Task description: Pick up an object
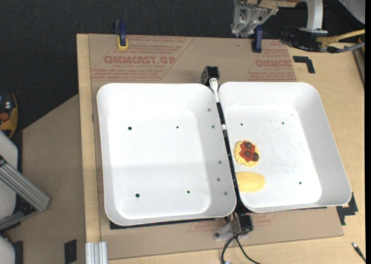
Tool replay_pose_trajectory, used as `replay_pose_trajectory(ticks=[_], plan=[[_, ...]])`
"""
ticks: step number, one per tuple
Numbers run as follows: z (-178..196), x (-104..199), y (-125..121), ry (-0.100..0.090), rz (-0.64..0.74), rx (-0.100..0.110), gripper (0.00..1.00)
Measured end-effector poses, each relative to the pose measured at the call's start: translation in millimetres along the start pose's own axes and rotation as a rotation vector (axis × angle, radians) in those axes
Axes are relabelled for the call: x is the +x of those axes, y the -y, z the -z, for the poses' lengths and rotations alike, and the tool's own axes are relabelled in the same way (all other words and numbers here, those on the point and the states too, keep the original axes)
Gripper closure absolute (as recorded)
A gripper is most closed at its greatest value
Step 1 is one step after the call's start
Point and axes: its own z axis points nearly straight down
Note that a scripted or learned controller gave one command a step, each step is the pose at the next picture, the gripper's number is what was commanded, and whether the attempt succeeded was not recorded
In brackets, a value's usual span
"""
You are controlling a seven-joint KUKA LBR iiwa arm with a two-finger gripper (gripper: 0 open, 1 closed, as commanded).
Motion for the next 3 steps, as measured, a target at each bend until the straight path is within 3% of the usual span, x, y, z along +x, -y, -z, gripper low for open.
replay_pose_trajectory(ticks=[1,2,3], plan=[[-124.6,41.9,4.3,0.002,-0.003,0.027,1.00],[-74.8,43.7,1.3,0.001,-0.006,0.009,1.00],[-185.4,89.3,5.6,0.002,-0.003,0.027,1.00]])
